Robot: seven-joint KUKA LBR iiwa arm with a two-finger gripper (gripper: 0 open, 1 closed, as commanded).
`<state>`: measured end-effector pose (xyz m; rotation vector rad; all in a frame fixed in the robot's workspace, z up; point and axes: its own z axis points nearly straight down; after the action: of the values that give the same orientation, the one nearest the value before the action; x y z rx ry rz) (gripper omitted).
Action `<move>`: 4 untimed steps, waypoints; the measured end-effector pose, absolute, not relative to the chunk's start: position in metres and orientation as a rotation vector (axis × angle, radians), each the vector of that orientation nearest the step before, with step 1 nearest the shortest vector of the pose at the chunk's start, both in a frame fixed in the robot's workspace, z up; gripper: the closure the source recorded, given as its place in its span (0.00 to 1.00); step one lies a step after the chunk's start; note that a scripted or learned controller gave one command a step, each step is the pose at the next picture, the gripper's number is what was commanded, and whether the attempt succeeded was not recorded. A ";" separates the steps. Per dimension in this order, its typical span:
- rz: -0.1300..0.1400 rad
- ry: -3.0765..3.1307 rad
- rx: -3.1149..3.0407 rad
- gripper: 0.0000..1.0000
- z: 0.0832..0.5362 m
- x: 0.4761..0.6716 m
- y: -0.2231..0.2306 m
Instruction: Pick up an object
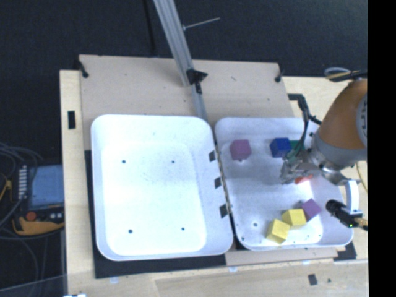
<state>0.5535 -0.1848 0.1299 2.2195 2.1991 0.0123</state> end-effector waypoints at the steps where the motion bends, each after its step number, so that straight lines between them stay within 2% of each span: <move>1: 0.003 2.220 2.214 1.00 0.189 0.563 -0.188; 2: 0.006 2.220 2.212 1.00 0.252 0.561 -0.184; 3: 0.003 2.223 2.214 1.00 0.274 0.562 -0.186; 4: 0.002 2.229 2.213 1.00 0.274 0.572 -0.129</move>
<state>0.5717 -0.1285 0.2744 2.2129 2.2292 0.0019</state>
